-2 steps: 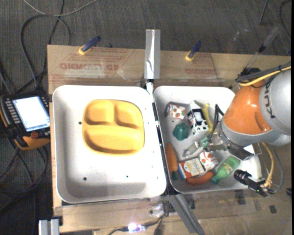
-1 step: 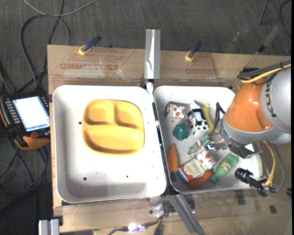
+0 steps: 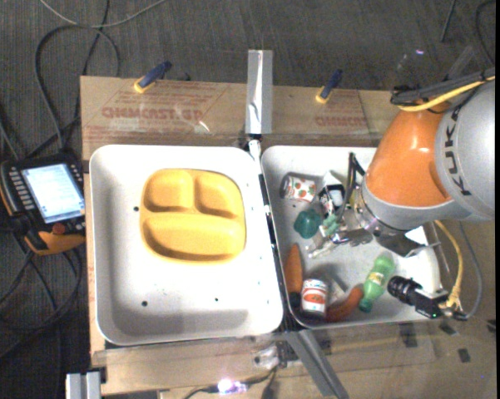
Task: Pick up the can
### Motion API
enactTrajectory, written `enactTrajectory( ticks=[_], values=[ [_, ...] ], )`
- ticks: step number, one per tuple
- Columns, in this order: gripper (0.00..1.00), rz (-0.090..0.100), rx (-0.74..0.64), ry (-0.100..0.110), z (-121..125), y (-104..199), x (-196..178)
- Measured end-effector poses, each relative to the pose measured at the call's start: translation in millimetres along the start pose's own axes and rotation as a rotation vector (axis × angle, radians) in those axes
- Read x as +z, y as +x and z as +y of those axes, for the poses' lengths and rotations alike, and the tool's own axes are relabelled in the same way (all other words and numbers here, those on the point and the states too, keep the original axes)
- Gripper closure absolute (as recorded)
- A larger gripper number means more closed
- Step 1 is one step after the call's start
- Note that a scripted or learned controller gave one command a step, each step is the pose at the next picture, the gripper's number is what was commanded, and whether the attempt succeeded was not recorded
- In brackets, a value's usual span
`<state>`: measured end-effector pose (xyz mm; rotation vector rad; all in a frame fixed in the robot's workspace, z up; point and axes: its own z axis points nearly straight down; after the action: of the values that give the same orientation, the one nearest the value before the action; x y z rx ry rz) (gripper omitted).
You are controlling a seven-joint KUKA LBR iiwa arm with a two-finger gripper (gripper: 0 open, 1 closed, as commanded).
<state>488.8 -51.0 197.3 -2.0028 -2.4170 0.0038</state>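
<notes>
A small red-and-white can (image 3: 314, 296) stands near the front edge of the right bin (image 3: 276, 223). A second can-like white container with red marks (image 3: 299, 188) lies at the bin's back left. My gripper (image 3: 330, 233) reaches in from the right and hangs low over the middle of the bin, right beside a teal object (image 3: 306, 221). It is well behind the red-and-white can and in front of the white container. I see nothing held in it.
An orange sausage-shaped piece (image 3: 294, 266) lies along the right bin's left wall, and a second one (image 3: 346, 304) rests at the front. A green bottle (image 3: 376, 281) lies beside that. The left bin (image 3: 116, 256) holds a yellow divided tray (image 3: 195, 214).
</notes>
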Motion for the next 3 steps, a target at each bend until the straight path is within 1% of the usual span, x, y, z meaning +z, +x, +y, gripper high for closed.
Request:
enactTrajectory(
  ticks=[1,2,3],
  values=[
    [1.0,-0.004,-0.289,-0.002,28.0,-50.2,-31.6],
    [1.0,-0.003,-0.29,-0.002,28.6,-49.5,-40.2],
    [1.0,-0.003,-0.102,-0.003,48.2,-42.3,-99.5]
  ],
)
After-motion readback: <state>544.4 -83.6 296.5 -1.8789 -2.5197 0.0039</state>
